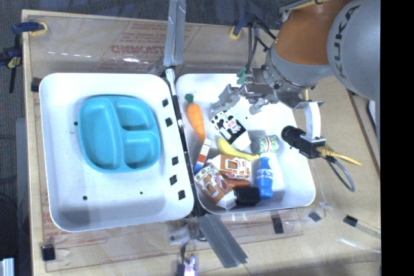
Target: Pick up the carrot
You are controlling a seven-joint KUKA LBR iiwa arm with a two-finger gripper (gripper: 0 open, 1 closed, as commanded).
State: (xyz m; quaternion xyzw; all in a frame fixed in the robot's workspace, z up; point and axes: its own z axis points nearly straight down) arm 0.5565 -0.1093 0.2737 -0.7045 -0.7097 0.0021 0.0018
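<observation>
The carrot [195,119], orange with a green stub at its far end, lies in the right bin [299,194] against the left wall, pointing toward the front. My gripper [240,98] hangs over the back middle of that bin, to the right of the carrot and a little behind it. It is open, with nothing between its fingers. It is apart from the carrot.
Crowded beside the carrot are a black-and-white spotted box [228,125], a banana [234,149], a green can [268,143], a blue bottle [264,178] and orange-brown packets [223,176]. The left bin [58,203] holds a blue divided tray [123,132].
</observation>
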